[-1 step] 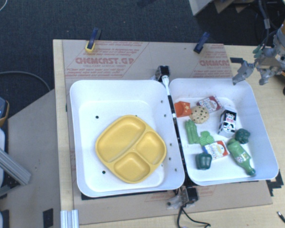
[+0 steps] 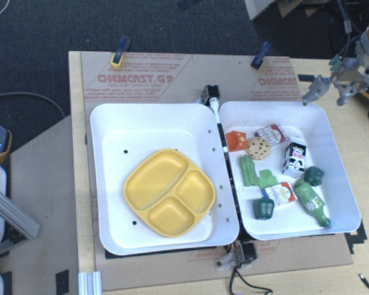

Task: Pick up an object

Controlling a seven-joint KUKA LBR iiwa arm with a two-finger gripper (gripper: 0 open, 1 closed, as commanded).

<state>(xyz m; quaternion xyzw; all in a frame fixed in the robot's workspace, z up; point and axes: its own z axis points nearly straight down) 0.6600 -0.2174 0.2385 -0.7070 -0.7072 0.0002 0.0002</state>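
Note:
My gripper (image 2: 329, 91) hangs at the far right, over the back rim of the right bin (image 2: 338, 141), open with nothing between its fingers. Below it the right bin holds several small items. There is an orange packet (image 2: 237, 140), a cookie (image 2: 257, 147), a red and white wrapper (image 2: 271, 133) and a cow-patterned carton (image 2: 294, 157). Nearer the front lie a green vegetable (image 2: 313, 176), a green bottle (image 2: 312, 204), a dark green pepper (image 2: 264, 209), a small white and red carton (image 2: 280, 193) and a green pod (image 2: 249, 171). None of them touches the gripper.
A yellow divided plate (image 2: 169, 192) lies in the left bin (image 2: 111, 165). Both bins rest on a cardboard sheet (image 2: 172, 75) held by a clamp (image 2: 119, 53) at the back left and another clamp (image 2: 260, 55) at the back right. Cables and grey equipment (image 2: 6, 217) sit at the left edge.

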